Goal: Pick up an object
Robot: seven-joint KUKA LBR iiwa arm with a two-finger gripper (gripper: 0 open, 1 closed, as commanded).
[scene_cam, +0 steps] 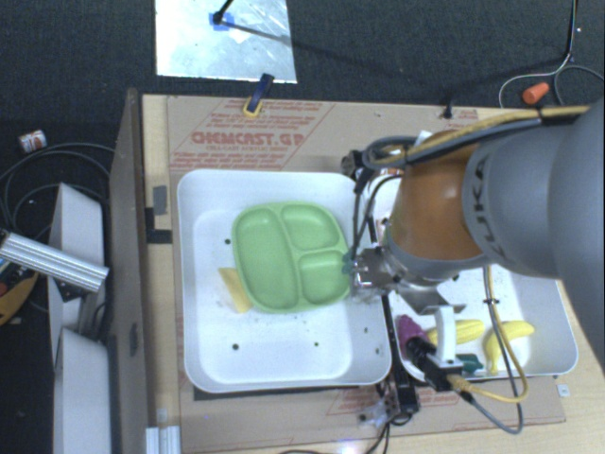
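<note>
Your claw (357, 270) sat at the green plate's (288, 256) right rim, plate stretching left; I couldn't tell you its state.

- A single fixed camera is looking down on the bench (312, 126) from above, at a slant rather than straight overhead.
- It is taking in both white bins, the left bin (203, 282) in full and the right bin (553, 334) partly behind the arm (492, 206).
- The arm is reaching in from the right, looming large and near the lens.
- Dark floor (66, 55) is showing beyond the bench's far and left edges.
</note>
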